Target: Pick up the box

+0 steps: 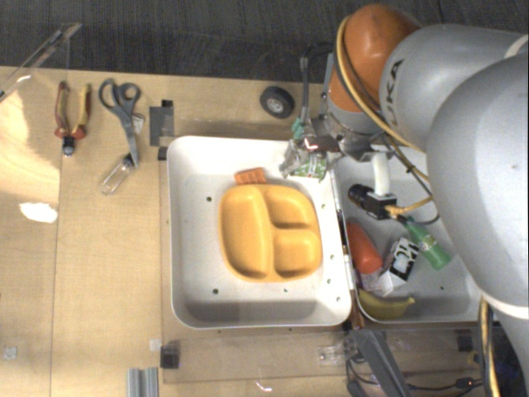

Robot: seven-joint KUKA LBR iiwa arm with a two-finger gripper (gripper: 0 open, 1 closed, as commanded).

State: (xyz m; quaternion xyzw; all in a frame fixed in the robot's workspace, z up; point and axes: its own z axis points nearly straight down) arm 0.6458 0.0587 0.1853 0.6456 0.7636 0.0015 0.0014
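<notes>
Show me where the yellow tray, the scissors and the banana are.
yellow tray (248, 234), camera view, on its long left compartment.
scissors (129, 122), camera view, near the pivot.
banana (384, 306), camera view, on its curved middle.

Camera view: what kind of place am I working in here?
Probably a lab or workshop bench for robot picking trials: a wooden bench top bearing two shallow white bins, scissors and pliers laid beside them, and a mix of toy-like items such as a yellow divided tray.
</notes>
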